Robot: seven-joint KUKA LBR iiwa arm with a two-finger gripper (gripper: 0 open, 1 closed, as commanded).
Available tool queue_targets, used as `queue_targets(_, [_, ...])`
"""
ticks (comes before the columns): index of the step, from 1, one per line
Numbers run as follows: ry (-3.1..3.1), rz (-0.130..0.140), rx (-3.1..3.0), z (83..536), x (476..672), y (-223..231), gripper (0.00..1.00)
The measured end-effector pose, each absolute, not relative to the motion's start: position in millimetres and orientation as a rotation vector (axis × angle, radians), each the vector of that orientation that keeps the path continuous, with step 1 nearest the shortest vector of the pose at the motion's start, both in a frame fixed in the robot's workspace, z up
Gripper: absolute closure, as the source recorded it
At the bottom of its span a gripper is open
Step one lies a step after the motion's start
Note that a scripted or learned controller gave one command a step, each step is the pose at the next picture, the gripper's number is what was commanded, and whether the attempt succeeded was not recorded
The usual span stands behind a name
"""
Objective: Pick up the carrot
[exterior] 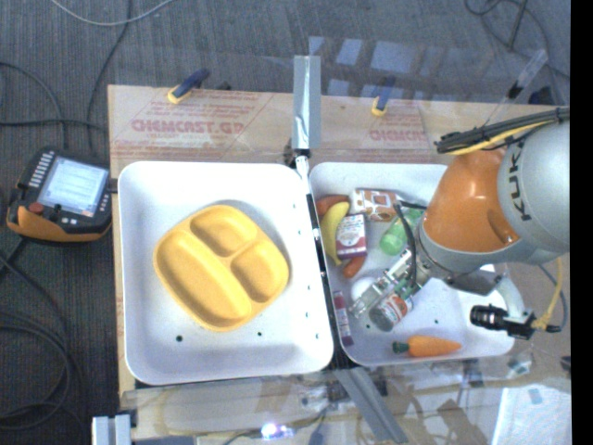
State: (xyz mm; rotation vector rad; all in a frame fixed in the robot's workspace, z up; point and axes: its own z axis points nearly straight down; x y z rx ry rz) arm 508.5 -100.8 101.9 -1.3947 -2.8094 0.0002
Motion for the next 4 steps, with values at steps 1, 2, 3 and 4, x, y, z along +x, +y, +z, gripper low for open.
queue_targets(1, [-2.616,-0.008,-1.754,89.2,574.9,-138.2,0.00])
queue_targets(2, [-2.759,0.004,-1.501,182.3,526.9,-200.3,0.00])
queue_targets(3, [-2.814,-0.003,-1.419,89.3,544.0,-121.5,0.00])
queue_targets(4, [-2.721,0.023,-1.495,86.5,600.1,-123.5,0.00])
